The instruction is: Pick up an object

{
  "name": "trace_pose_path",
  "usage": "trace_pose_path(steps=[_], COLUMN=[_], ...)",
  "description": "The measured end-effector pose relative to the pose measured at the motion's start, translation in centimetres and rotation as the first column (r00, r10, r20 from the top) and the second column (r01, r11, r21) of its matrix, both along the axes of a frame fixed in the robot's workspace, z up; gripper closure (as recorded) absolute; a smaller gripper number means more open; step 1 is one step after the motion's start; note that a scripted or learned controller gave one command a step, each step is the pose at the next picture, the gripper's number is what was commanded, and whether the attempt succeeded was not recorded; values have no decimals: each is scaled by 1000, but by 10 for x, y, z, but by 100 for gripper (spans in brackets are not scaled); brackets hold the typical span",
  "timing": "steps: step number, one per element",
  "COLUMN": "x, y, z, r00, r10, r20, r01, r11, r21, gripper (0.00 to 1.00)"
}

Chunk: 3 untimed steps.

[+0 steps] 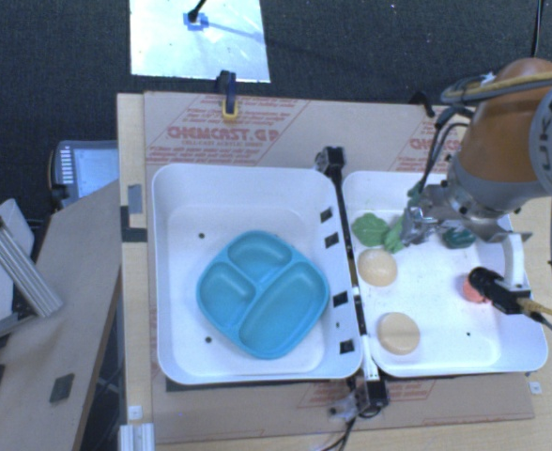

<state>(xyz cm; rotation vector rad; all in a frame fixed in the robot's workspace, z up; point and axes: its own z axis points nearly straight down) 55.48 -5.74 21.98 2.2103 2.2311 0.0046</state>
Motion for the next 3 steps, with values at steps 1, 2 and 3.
trace_pose_path(steps=[1, 2, 3], x=[3, -10, -15], y=[50, 99, 152], z=[-4, 7, -4], r00=[1000, 1000, 1000], r10=[0, 0, 0], r20=[-1, -1, -3], r01=[0, 0, 0], r11=[1000, 1000, 1000], r21=[1, 0, 0], gripper=[100, 100, 100])
